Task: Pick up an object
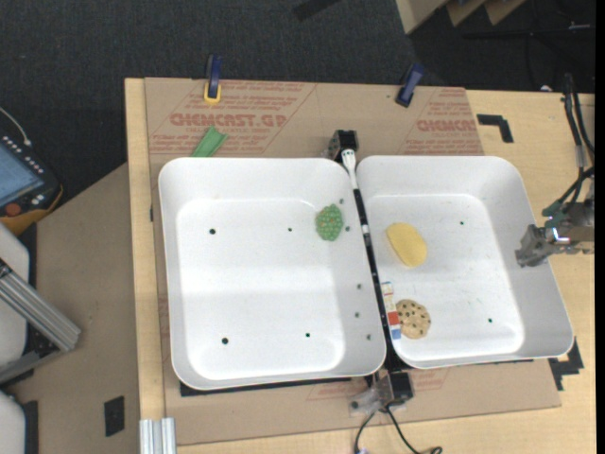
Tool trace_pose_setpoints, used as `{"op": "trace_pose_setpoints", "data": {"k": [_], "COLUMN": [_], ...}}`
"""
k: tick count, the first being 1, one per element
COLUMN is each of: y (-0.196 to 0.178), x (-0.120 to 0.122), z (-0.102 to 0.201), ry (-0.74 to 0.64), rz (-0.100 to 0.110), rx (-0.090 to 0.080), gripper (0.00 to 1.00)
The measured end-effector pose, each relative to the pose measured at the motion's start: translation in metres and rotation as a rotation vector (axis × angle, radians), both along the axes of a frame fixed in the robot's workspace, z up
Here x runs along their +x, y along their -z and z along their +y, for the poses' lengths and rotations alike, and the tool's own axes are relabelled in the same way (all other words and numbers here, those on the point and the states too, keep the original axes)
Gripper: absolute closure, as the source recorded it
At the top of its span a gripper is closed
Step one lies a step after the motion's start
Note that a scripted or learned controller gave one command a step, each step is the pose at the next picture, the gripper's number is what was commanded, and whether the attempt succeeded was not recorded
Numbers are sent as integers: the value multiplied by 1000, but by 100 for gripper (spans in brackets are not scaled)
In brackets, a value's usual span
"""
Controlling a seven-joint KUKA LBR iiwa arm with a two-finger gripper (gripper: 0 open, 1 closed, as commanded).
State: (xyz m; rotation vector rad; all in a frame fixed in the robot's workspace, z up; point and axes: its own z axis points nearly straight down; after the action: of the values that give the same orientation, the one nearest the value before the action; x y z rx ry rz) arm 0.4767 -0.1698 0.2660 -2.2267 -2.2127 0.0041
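Note:
A green bumpy ball-like object (pixel 329 222) lies in the left bin (pixel 189 282), near its right wall. The right bin (pixel 492 197) holds a yellow rounded object (pixel 407 244) in its left half and a chocolate-chip cookie (pixel 412 318) near its front left corner. My gripper (pixel 541 245) is small and grey at the right bin's right rim, low over the edge. It is well to the right of all three objects and touches none of them.
Both bins rest on a cardboard sheet (pixel 284 112) held by two clamps (pixel 213 81) at the back. A green strip (pixel 208 142) lies on the cardboard behind the left bin. Cables (pixel 579 149) hang at the far right.

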Motion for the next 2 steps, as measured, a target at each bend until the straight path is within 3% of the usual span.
{"op": "trace_pose_setpoints", "data": {"k": [1, 2], "y": [-23, -24], "x": [3, 3], "z": [-58, -54], "ry": [-2, -6], "rz": [-8, -7], "rx": [-5, -2], "gripper": [100, 100]}}
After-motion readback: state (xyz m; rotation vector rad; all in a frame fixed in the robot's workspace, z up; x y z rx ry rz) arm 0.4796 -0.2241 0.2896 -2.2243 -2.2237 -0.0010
